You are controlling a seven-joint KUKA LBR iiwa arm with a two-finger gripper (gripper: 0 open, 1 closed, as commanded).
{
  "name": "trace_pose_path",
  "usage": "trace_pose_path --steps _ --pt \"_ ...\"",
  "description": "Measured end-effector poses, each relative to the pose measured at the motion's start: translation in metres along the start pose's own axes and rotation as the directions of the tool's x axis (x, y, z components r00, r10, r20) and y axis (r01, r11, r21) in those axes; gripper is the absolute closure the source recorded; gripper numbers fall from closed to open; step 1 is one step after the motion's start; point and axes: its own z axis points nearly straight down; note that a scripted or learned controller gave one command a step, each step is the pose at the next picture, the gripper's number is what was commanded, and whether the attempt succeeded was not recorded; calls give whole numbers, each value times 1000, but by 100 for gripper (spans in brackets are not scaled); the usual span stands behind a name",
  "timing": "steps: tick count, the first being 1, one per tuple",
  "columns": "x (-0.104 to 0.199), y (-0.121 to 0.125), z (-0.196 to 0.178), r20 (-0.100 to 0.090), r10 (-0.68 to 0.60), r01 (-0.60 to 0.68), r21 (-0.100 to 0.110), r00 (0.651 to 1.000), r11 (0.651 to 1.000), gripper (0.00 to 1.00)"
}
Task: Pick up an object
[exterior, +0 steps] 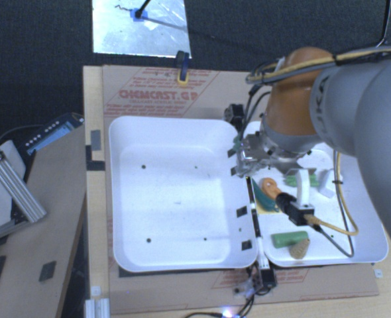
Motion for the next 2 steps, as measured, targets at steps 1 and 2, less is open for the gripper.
trace_pose_path --steps 1,2 --pt "61 -11 -145 -5 -5 5 -19 1000 1000 100" --pt "103 95 -174 -1 -1 1 -14 1000 1000 100"
